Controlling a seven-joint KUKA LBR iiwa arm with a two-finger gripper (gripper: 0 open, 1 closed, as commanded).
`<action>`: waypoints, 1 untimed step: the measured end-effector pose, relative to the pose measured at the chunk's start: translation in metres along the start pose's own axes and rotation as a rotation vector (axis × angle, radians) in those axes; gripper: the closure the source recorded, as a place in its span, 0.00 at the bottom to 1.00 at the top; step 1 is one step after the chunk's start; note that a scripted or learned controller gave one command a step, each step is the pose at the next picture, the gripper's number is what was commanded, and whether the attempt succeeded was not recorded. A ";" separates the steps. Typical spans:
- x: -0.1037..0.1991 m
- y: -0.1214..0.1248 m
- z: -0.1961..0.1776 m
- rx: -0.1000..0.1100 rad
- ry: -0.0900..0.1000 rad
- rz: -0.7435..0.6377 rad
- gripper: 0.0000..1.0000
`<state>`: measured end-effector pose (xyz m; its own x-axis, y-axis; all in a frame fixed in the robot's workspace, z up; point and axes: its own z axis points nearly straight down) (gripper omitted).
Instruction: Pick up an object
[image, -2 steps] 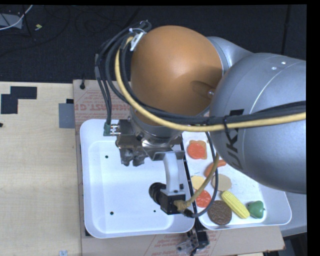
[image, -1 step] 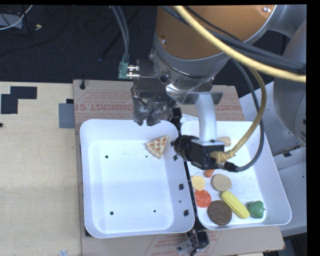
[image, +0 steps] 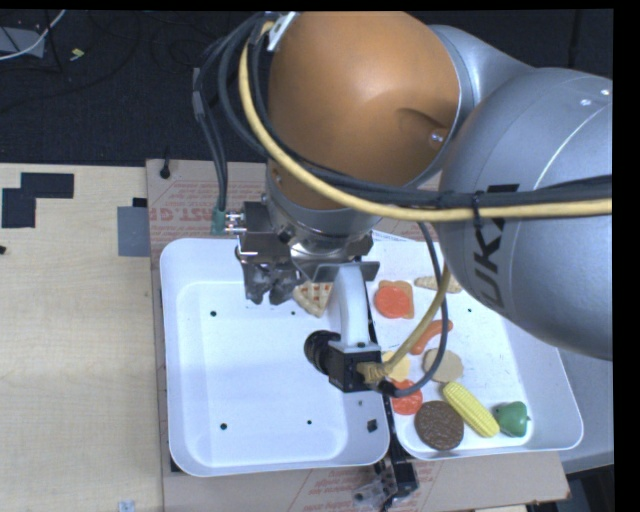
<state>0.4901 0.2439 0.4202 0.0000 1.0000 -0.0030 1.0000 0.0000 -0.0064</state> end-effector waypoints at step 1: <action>0.001 -0.014 0.187 -0.003 0.003 0.000 1.00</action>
<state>0.4749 0.2444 0.2331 -0.0004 1.0000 0.0003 1.0000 0.0004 -0.0037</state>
